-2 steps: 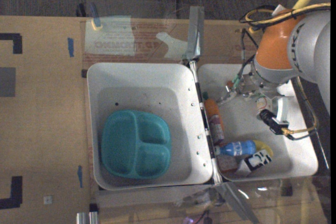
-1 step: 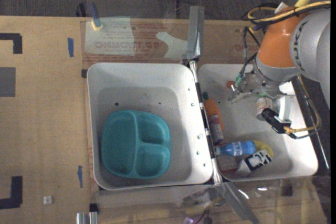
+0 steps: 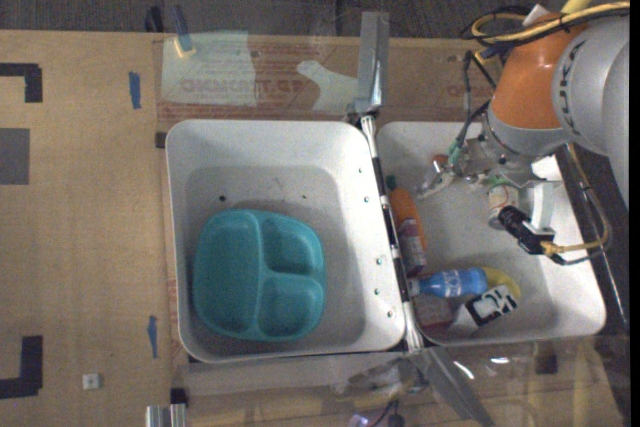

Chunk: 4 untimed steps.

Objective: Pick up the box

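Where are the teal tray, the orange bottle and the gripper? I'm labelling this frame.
teal tray [image 3: 258,275]: camera view, on the divider between its compartments.
orange bottle [image 3: 405,213]: camera view, on its orange body.
gripper [image 3: 452,165]: camera view, at its tip under the wrist.

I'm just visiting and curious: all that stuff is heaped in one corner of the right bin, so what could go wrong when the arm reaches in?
1. The bottles and other items are bunched against the right bin's wall, so the gripper might grab the wrong thing.
2. The pile hugs the wall, so the fingers might bump it.
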Each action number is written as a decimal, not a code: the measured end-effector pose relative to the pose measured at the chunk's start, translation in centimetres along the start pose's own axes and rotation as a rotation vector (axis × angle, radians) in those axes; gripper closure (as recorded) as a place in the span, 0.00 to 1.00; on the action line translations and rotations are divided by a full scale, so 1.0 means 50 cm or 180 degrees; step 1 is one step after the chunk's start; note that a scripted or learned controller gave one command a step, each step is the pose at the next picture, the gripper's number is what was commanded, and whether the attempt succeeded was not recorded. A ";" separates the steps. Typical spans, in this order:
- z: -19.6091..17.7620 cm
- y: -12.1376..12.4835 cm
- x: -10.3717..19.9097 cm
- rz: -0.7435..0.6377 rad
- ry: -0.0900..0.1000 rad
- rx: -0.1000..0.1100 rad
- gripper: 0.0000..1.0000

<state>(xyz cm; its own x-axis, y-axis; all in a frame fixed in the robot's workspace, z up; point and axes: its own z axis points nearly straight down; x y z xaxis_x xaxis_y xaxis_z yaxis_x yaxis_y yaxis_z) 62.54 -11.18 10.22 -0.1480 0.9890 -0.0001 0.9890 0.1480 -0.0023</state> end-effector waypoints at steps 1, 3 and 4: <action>0.036 0.066 -0.108 0.0265 0.0009 0.0026 0.00; 0.031 0.045 -0.030 0.1251 -0.0009 -0.0018 0.00; 0.026 -0.015 -0.097 0.0797 0.0041 -0.0027 0.00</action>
<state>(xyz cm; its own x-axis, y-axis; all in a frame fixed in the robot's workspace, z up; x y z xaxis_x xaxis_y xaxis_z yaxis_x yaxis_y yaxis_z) 62.50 -16.08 8.92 0.1016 0.9947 0.0131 0.9948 -0.1017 0.0044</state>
